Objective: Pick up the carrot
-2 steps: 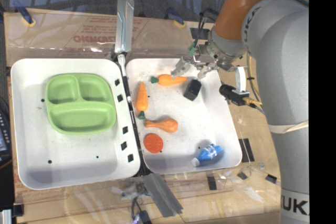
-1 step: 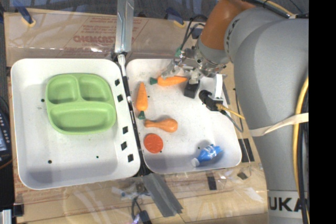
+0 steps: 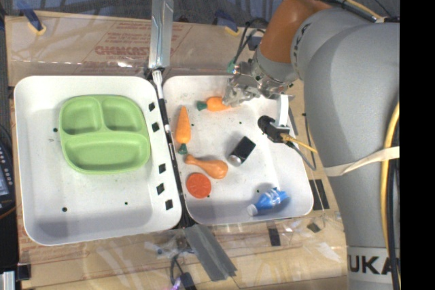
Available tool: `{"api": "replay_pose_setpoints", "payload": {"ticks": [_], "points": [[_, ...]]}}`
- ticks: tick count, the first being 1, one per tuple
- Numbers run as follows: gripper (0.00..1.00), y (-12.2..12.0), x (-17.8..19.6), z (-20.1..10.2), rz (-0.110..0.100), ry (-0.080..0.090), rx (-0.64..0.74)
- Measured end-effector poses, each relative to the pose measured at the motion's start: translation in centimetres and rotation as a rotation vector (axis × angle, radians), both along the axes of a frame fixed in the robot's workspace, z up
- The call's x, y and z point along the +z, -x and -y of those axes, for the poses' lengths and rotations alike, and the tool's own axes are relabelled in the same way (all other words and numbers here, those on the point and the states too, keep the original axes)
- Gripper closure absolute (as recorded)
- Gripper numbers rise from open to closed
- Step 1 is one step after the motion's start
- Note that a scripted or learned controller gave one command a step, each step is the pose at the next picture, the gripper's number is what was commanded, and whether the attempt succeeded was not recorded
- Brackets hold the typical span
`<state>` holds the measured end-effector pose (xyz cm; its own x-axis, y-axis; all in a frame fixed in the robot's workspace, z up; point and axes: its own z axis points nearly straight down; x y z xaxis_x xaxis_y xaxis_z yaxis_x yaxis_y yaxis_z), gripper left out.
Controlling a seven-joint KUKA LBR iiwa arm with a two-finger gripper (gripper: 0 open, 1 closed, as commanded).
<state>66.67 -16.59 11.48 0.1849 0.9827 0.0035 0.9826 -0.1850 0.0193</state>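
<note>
Near the right bin's (image 3: 299, 204) far wall, the gripper (image 3: 236, 96) hangs low; its tips blur together, so I cannot tell its state. Just beside it, on its left, lies the small carrot (image 3: 215, 104) on the bin floor.

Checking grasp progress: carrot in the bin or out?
In: the carrot lies flat on the right bin floor, beside the gripper.

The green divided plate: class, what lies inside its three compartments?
The green divided plate sits in the left bin. All three compartments show bare green; the bin floor beneath it is hidden.
</note>
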Motion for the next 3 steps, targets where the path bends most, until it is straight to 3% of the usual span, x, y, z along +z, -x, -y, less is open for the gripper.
{"api": "replay_pose_setpoints", "payload": {"ticks": [1,2,3], "points": [[0.0,0.0,0.0,0.0,0.0,0.0,0.001],[0.0,0.4,-1.3,-5.4,-0.003,0.006,-0.029],[0.0,0.4,-1.4,-6.9,-0.005,0.004,-0.04]]}}
